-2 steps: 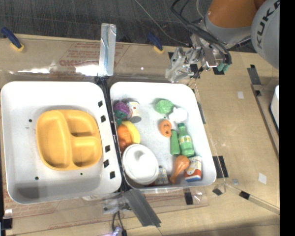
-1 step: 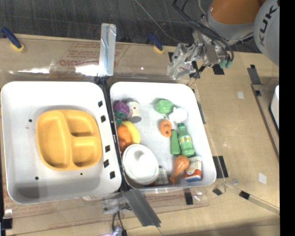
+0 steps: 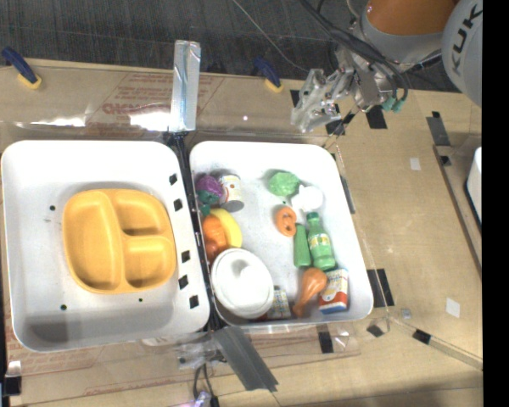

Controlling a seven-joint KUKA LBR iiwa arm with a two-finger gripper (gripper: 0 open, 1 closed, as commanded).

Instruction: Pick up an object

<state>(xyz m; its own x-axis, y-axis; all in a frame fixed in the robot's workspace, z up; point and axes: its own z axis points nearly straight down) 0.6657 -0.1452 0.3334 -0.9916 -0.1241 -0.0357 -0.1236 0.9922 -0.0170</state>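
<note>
Hovering past the right bin's (image 3: pixel 343 185) far rim, the claw (image 3: pixel 316 113) gapes empty.

Arm (image 3: pixel 424 7) cut off by top edge. Gripper (image 3: pixel 322 100) finger state unreadable. Can (image 3: pixel 276 303) mostly hidden under white bowl (image 3: pixel 240 282). Labels on green bottle (image 3: pixel 320 242) too small to read.

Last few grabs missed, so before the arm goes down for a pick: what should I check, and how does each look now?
1. End effector above bench, outside the right bin: ok.
2. Nothing held: ok.
3. Fingers open: cannot tell.
4. Objects in right bin: ok.
5. Green bottle free from above: ok, though a second bottle touches it.
6. Yellow tray in left bin, away from targets: ok.
</note>
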